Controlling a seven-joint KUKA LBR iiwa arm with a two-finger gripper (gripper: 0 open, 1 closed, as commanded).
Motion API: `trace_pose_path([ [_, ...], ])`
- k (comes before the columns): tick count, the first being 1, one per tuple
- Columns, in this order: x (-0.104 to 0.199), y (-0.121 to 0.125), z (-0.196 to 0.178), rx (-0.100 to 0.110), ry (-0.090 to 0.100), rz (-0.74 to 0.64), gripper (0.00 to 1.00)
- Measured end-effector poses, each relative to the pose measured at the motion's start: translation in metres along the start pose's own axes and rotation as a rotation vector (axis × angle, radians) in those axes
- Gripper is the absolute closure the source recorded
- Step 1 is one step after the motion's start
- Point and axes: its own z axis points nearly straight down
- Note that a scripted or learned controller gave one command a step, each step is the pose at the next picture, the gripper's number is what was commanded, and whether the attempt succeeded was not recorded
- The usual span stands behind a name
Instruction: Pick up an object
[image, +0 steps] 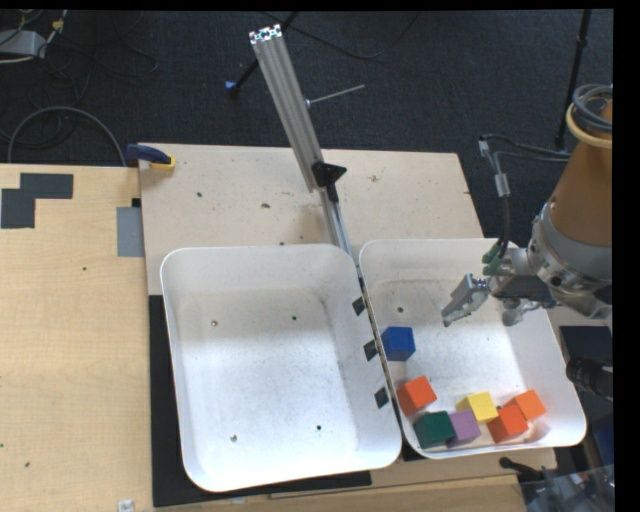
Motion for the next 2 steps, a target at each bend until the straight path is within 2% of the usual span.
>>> trace_pose_path([
  [1,0.037,0.0,-0.153,-0.011,-0.001,-0.001,0.0],
  [2,-0.034,-0.001,-0.17,-0.004,-0.003,0.009,0.0],
])
